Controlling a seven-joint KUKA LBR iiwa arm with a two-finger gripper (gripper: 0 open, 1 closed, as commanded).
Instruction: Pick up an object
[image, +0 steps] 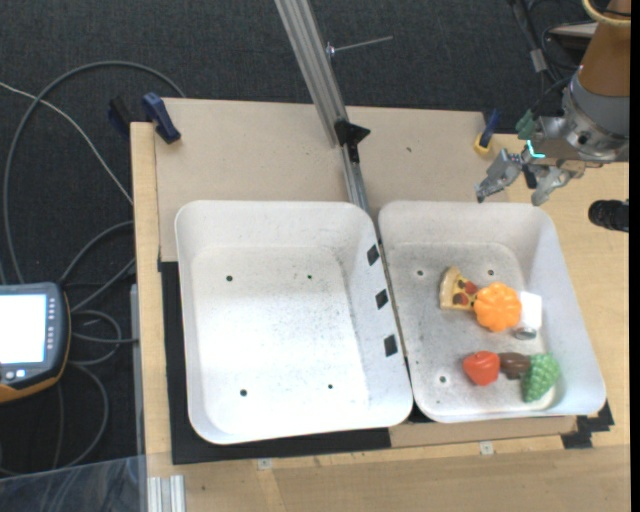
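The right bin (440, 225) holds several toys: a pizza slice (458, 289), an orange pumpkin (497, 307) against a white block (530, 309), a red tomato (481, 367), a brown piece (514, 364) and green broccoli (540, 377). My gripper (518, 184) hangs above the bin's far rim, well behind the toys. Its two fingers stand spread and open, with nothing between them.
The left bin (280, 320) lies beside the right one. A metal post (318, 75) slants down to the gap between the bins. Blue clamps (160, 115) sit at the board's far corners. A handheld screen (30, 335) rests at the left edge.
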